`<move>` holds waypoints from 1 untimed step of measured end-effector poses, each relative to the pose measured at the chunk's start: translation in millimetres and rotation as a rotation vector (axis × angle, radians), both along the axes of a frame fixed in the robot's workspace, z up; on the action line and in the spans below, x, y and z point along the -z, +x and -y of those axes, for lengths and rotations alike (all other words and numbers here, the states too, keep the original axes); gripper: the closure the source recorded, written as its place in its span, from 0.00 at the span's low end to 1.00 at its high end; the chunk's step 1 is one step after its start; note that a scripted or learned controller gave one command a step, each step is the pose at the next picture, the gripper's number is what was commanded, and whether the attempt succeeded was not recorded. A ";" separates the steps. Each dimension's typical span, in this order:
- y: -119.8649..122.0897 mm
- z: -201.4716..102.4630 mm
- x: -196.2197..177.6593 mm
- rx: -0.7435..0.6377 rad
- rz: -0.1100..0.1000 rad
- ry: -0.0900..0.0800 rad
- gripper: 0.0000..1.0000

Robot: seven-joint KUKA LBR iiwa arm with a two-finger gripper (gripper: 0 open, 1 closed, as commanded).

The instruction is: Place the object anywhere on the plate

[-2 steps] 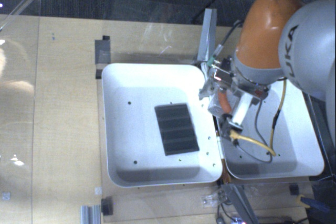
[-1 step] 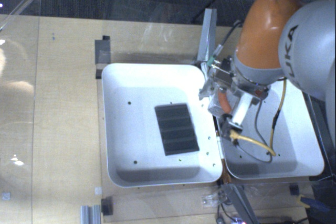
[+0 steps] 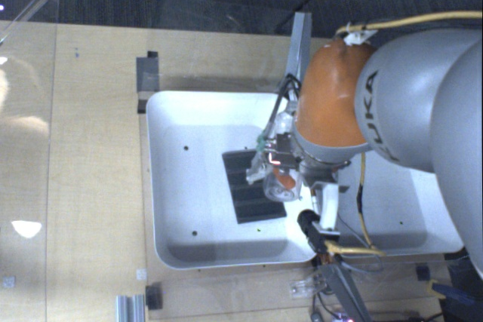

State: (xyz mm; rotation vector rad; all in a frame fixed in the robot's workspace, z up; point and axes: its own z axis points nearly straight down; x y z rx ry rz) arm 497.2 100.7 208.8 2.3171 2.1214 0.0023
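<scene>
Over the right edge of the dark ridged plate (image 3: 251,185) in the left bin (image 3: 170,162), the gripper (image 3: 278,183) sits above a small orange-red object (image 3: 284,180), its grip unclear.

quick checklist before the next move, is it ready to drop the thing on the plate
1. Plate location: dark ridged plate lies flat in the left bin: ok.
2. Hand over plate: hand sits above the plate's right edge: ok.
3. Object in hand: something small and orange-red shows at the hand, grip unclear: cannot tell.
4. Finger state: cannot tell.
5. Landing spot: the plate's left part is bare: ok.
</scene>
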 end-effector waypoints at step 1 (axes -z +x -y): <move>1.6 -0.3 -10.3 0.000 0.003 0.001 1.00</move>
